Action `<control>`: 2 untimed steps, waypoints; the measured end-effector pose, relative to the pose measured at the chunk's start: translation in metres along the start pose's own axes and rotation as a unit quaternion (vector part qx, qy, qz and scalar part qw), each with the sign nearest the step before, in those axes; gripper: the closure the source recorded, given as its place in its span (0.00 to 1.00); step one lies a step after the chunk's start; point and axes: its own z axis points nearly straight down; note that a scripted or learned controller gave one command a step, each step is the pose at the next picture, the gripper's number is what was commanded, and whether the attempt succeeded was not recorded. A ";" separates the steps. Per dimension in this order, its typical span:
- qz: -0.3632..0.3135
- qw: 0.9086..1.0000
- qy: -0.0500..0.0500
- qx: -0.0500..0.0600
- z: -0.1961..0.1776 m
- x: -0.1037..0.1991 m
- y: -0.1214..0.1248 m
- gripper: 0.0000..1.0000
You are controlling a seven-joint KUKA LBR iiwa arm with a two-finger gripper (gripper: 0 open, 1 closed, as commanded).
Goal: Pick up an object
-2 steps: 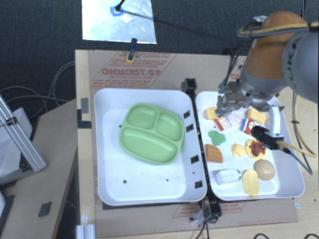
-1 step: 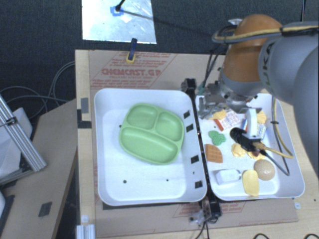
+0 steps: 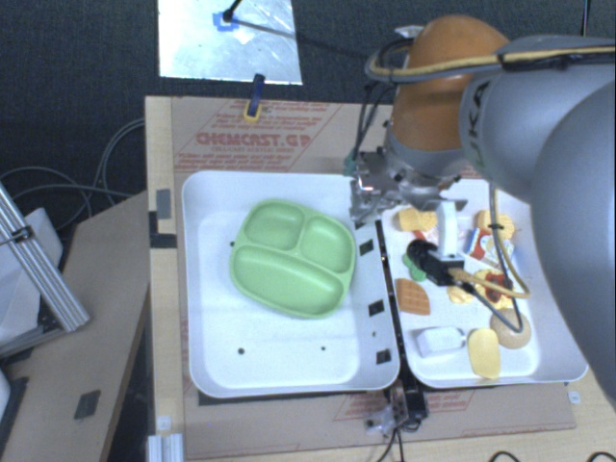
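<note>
The arm [image 3: 549,162] is looming over the right bin [image 3: 553,359], where the toys [image 3: 452,268] are lying; its gripper [image 3: 371,195] should be centring over one piece. Grip state: can't tell.

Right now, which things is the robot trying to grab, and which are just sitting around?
For the job:
- the jumble of small toy foods in the right white bin
- the yellow lemon-shaped toy
- the brown waffle-like piece
- the tool

Just lying about:
- the green divided plastic plate in the left white bin
- the shiny foil sheet
</note>
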 end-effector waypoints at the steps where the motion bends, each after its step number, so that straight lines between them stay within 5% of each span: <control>1: 0.002 1.000 -0.001 0.001 0.003 0.011 -0.005 1.00; 2: 0.005 1.000 -0.002 0.001 0.017 0.003 -0.011 1.00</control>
